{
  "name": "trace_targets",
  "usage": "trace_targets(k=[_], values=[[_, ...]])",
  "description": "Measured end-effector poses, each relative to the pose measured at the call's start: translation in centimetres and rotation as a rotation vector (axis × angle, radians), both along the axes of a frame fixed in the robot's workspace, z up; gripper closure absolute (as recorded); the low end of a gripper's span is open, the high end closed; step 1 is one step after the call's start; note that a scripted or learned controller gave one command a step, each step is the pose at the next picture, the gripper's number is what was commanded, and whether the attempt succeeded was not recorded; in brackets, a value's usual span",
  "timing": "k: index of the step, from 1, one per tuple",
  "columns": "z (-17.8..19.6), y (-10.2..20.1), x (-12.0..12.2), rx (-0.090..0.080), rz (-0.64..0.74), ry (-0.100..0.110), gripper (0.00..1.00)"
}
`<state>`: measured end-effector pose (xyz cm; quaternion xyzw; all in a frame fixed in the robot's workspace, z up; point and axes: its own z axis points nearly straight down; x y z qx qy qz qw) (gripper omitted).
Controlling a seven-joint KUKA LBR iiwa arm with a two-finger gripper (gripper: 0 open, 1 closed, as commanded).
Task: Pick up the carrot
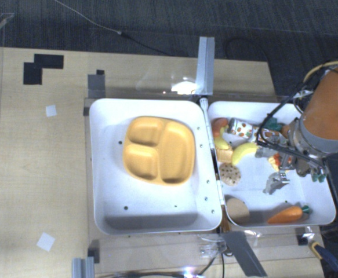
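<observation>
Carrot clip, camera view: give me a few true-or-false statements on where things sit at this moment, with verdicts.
1. The carrot lies in the right bin, near its front edge. True.
2. The gripper holds the carrot. False: it is above the bin floor, apart from the carrot, with nothing between its fingers.
3. The yellow divided plate sits in the left bin. True.
4. The banana lies on the yellow divided plate. False: it is in the right bin.
5. A cookie lies in the right bin. True.
</observation>
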<state>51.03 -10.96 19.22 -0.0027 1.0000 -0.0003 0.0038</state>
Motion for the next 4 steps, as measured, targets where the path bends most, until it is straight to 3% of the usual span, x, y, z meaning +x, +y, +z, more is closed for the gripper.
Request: trace_targets(k=[1,2,3,4], values=[[-10.2,-5.0,-1.2,-0.001,-0.135,-0.01,0.0],[-9.0,-4.9,-0.9,-0.002,-0.129,-0.018,1.0],[-10.0,-3.0,-1.6,-0.011,0.262,-0.015,1.0],[-10.1,-7.3,0.1,-0.011,0.583,-0.01,1.0]])
